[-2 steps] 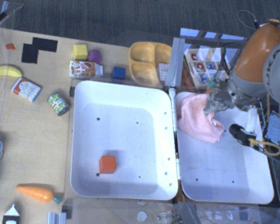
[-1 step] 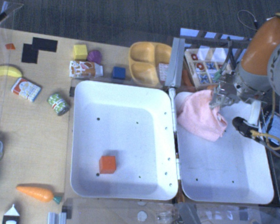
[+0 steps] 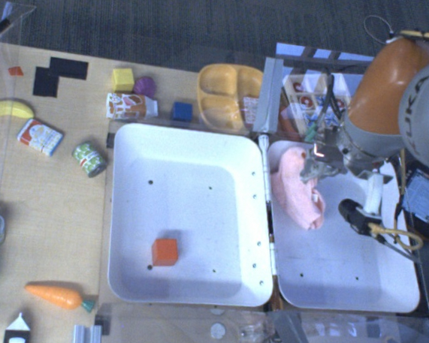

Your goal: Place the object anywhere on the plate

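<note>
Tan surface (image 3: 51,219) held a white bin (image 3: 356,271) where the fingers (image 3: 314,167) sat right at the top end of a pink soft thing (image 3: 300,200), likely to grab it for the yellow plate (image 3: 226,93) up and left of them, though I could not tell if they were wide or shut.

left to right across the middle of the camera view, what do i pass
banana → small carton → green can → orange cube in the left bin → pink object in the right bin
</note>
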